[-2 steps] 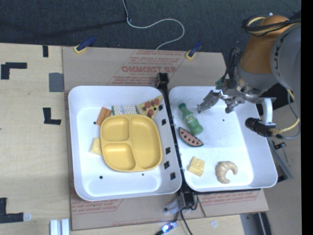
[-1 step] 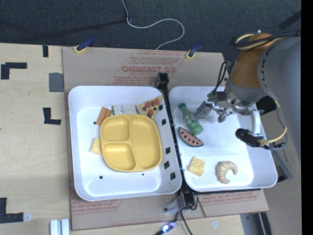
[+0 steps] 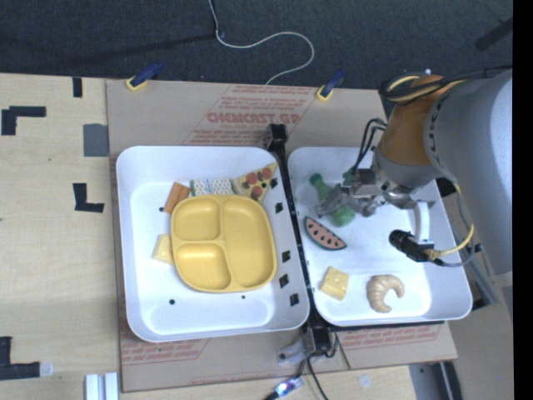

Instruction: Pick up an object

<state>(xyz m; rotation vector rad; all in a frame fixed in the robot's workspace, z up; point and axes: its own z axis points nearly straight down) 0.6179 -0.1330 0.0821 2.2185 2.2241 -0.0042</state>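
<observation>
Arm bent low over right bin (image 3: 450, 307), hand (image 3: 340, 204) at green bottle (image 3: 329, 200), grip unclear

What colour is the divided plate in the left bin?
Yellow, plain; the divided plate shows clearly in the camera view.

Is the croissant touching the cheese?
Apart. The camera view shows bare white bin floor between the croissant and the cheese.

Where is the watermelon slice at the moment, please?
The watermelon slice lies in the right bin, near its left wall, just below the green item and above the cheese wedge.
</observation>
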